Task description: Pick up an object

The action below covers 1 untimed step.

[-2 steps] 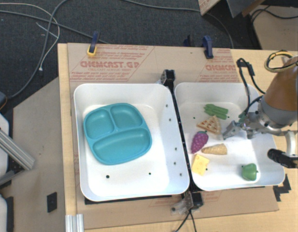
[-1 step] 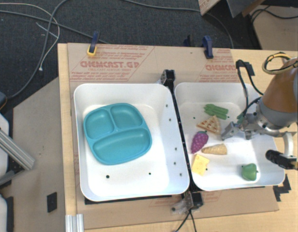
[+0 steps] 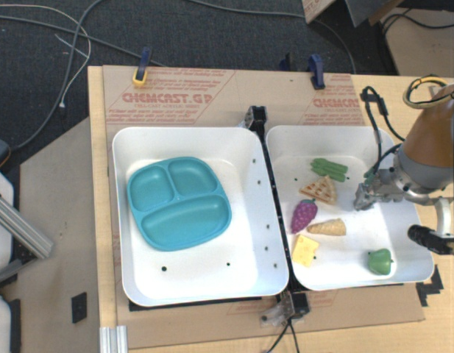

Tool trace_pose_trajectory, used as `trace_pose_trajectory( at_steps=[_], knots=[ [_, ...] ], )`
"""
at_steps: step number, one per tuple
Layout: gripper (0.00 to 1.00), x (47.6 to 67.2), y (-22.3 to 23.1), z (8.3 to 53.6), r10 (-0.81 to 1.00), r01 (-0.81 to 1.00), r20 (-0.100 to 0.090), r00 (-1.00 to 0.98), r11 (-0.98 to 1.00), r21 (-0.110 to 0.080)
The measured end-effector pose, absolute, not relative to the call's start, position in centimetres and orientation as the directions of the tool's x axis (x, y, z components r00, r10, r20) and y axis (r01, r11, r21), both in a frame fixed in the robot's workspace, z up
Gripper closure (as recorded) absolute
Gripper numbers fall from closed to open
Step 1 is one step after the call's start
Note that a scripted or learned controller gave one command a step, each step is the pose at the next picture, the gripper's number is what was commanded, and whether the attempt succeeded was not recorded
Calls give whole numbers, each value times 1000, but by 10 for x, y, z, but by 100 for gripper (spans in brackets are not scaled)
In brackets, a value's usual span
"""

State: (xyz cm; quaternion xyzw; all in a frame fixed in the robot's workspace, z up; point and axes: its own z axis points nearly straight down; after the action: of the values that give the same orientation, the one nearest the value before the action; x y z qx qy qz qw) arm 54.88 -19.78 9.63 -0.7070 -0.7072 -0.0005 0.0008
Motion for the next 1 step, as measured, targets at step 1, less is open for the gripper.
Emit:
trace_pose_trajectory(
  at_steps=[1],
  knots=[
    [100, 559, -195, 157, 1000, 1000, -2, -2, 2, 7]
  ],
)
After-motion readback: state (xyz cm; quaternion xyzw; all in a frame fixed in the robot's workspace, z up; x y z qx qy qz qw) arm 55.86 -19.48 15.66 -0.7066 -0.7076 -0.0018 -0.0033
